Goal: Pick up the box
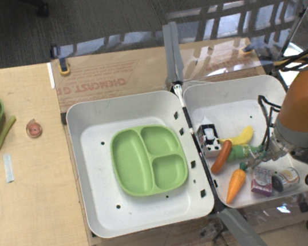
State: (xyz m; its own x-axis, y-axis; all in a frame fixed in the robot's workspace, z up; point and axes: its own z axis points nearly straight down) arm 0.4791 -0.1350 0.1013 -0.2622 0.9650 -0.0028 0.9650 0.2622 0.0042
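Camera view: 2 white bins; left bin point(87, 176) has 1 green divided plate point(148, 160). Right bin point(228, 99) has 1 small box point(209, 138) by its left wall, 2 carrots, 1 banana point(243, 134), 1 purple packet point(262, 182). Gripper point(258, 158) low in right bin, apart from box; jaw state: can't tell.

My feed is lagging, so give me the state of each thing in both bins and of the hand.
Green divided plate: flat in left bin, nothing on it.
Black-and-white box: at right bin's left wall, not gripped.
Two carrots: lying loose.
Banana: lying behind them.
Purple packet: lying near front.
Hand: low over the clutter, right of the box.
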